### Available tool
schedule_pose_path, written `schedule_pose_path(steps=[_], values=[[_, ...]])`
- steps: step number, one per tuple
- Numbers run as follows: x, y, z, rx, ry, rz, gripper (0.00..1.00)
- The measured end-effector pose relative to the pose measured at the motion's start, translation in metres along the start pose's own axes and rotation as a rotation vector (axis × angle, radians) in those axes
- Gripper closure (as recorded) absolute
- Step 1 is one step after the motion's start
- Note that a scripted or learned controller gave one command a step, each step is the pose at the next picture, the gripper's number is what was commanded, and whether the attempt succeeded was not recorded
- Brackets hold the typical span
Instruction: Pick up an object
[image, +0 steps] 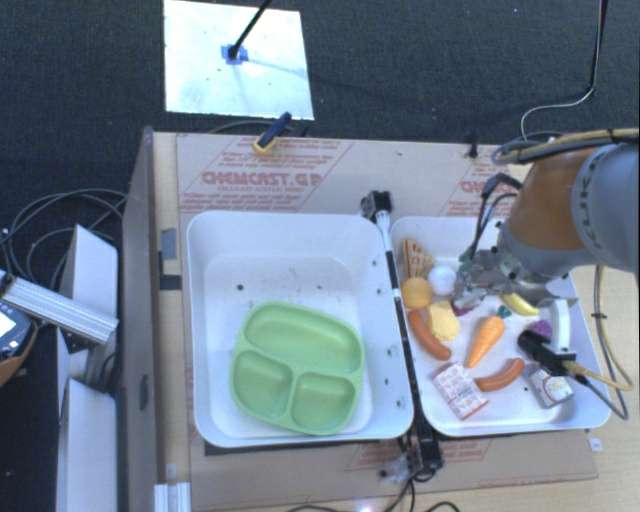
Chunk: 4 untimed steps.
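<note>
My gripper (468, 296) hangs low over the middle of the right bin (590, 400), reaching in from the right. Right beside it on its left lies a white egg (441, 278), and an orange carrot (485, 340) lies just below it. A yellow banana (518, 303) peeks out under the wrist, with purple grapes (541, 328) next to it. Further left are an orange ball (416, 292), a yellow chunk (443, 322), a sausage (428, 336) and a ridged tan piece (415, 256). Nothing shows clearly between the gripper's tips.
Near the right bin's front lie a second sausage (500, 375), a red-and-white packet (460, 390) and a small can (550, 386). The left bin (210, 260) holds a green divided plate (297, 367). A ridge where the bins meet (395, 300) separates them.
</note>
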<state>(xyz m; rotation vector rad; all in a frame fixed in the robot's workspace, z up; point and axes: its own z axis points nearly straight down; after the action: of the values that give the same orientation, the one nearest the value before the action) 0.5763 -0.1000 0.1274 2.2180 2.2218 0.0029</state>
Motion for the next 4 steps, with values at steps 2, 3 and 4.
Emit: schedule_pose_path(steps=[2,3,4], values=[[0.003,0.026,0.034,0.000,-0.001,0.000,0.00],[0.011,0.062,0.045,0.018,0.000,0.000,0.00],[0.011,0.064,0.034,0.013,-0.002,-0.002,1.00]])
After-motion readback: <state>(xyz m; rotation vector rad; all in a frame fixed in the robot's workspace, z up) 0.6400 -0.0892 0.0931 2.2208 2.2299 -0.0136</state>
